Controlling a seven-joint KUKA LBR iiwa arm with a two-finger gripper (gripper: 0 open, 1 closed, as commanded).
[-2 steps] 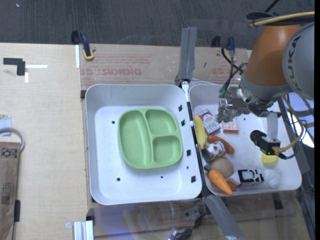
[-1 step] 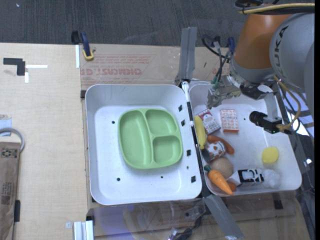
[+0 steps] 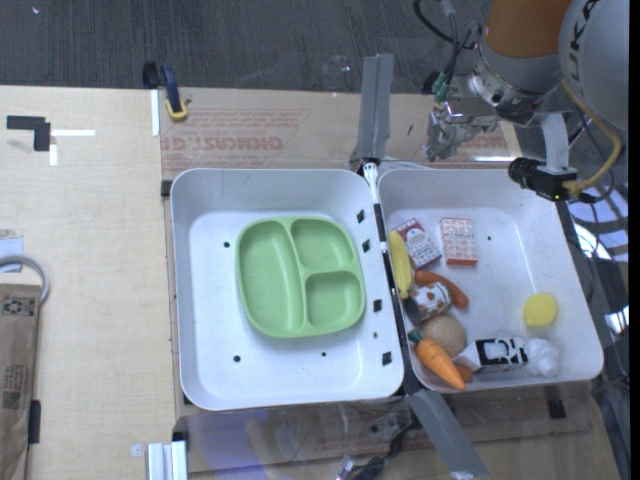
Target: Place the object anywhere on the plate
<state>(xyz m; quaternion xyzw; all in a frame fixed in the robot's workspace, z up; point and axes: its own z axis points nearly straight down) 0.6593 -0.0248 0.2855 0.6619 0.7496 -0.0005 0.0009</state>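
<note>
gripper point(image 3: 447, 133) raised above right bin's point(image 3: 500, 193) far rim, arm angled down

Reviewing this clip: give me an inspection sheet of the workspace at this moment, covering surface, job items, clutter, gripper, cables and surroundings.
Surface: wooden bench bearing two white bins.
Job's things: green plate with three compartments, nothing on it, in the left bin; toy items in the right bin: carrot, banana, yellow ball, two small boxes.
Clutter: brown paper bag at the bench's left edge.
Gripper: gripper above the right bin's far rim; nothing seen held.
Cables: black cables along the wrist.
Surroundings: dark floor beyond the bench.
</note>
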